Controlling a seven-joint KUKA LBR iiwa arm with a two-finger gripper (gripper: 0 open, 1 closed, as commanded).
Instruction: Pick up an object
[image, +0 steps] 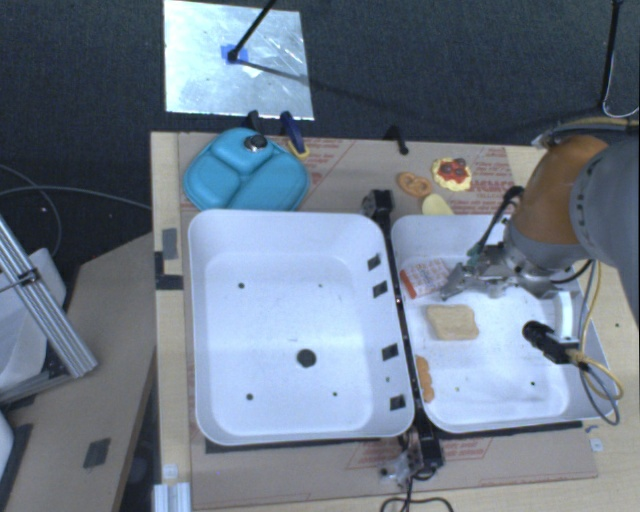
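Note:
In the right bin (500, 400) a tan slice of toast (452, 322) lies flat near the middle. A red-and-white packet (426, 275) rests by the bin's far left wall. A small orange piece (424, 378) sits against the left wall, closer to the front. My gripper (460, 281) is low in this bin, pointing left, just right of the packet and just behind the toast. Nothing shows as held in it.
The left bin (215, 300) has a small dark spot (306, 357) on its floor. Behind the bins sit a blue divided plate (245, 172) and toy foods (452, 173). The arm's orange band (555, 200) hangs over the right bin's far right.

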